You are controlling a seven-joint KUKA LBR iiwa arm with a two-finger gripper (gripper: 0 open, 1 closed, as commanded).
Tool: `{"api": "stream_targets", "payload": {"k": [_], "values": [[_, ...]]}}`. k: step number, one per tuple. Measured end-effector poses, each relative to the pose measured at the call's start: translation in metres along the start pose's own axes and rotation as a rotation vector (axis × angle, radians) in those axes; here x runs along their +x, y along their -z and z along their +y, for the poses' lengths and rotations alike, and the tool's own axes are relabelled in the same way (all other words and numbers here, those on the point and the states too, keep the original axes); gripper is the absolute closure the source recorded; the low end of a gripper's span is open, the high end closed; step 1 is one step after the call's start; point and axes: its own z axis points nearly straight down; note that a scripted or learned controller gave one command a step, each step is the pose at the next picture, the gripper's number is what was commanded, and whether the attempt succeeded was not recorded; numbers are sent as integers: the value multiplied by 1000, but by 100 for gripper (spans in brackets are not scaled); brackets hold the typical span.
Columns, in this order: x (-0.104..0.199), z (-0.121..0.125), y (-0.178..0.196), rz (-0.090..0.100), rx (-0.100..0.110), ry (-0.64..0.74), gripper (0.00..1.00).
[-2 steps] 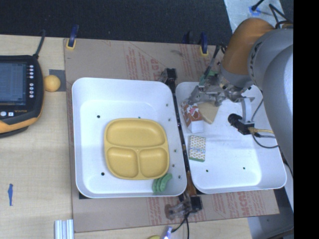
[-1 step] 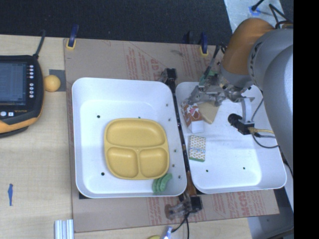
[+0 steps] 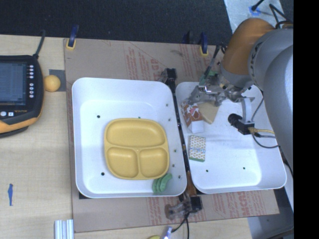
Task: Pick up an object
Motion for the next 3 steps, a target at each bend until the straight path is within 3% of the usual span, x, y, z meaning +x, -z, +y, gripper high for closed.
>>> {"api": "stream_targets", "payload": {"k": [3], "values": [[0, 0, 0, -1, 0, 0, 0]]}}
